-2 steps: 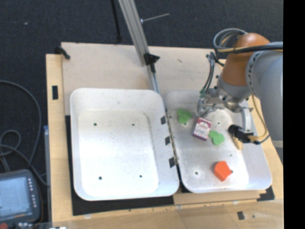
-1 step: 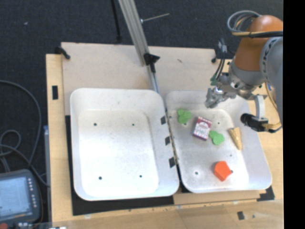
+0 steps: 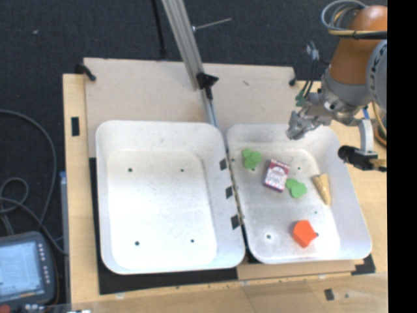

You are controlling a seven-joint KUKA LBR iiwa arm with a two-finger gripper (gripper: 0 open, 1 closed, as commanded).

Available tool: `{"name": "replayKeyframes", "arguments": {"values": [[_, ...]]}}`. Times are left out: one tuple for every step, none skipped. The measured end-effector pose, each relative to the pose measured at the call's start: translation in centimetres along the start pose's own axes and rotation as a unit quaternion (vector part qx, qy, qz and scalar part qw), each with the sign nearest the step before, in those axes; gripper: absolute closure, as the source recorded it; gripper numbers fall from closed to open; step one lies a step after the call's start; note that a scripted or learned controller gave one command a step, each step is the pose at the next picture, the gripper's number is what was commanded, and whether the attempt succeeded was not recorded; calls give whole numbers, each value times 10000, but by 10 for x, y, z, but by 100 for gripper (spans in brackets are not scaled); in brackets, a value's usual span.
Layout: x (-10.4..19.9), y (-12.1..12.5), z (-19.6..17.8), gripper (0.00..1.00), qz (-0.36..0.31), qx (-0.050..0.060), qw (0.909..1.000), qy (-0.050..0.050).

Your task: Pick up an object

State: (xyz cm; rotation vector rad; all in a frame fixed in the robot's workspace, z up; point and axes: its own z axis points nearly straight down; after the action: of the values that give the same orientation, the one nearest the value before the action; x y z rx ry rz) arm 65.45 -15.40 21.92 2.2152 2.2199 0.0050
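Claw (image 3: 297,130): hangs over the far edge of the right bin (image 3: 345,230), near its back rim, tip pointing down and to the view's left. Whether it is wide or narrow cannot be told from this angle; nothing shows held in it.

Arm (image 3: 352,64): grey body with orange band at top, entering from the view's right, bent down over the far right corner of the right bin. Wrist tilted so the claw leans toward the bin's middle. Cables run along its side.

Candidates for picking, all lying in the right bin:
- green piece (image 3: 251,158), toward the far left, nearest the claw along the back.
- small box (image 3: 276,175), pink and white, near the centre, slightly tilted.
- second green piece (image 3: 297,188), just beside the box on its right.
- tan cone (image 3: 322,188), lying on its side toward the right wall.
- orange block (image 3: 303,233), near the front, well apart from the rest.

Left bin (image 3: 124,135): white, shallow, beside the right bin on the table (image 3: 143,83).

Progress, as judged: early. No object is lifted and all rest on the bin floor. Left to do: descend on one item, close, raise.
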Motion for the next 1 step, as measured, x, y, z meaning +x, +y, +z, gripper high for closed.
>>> {"name": "replayKeyframes", "arguments": {"values": [[50, -29, -12, 100, -17, 28, 10000, 11]]}}
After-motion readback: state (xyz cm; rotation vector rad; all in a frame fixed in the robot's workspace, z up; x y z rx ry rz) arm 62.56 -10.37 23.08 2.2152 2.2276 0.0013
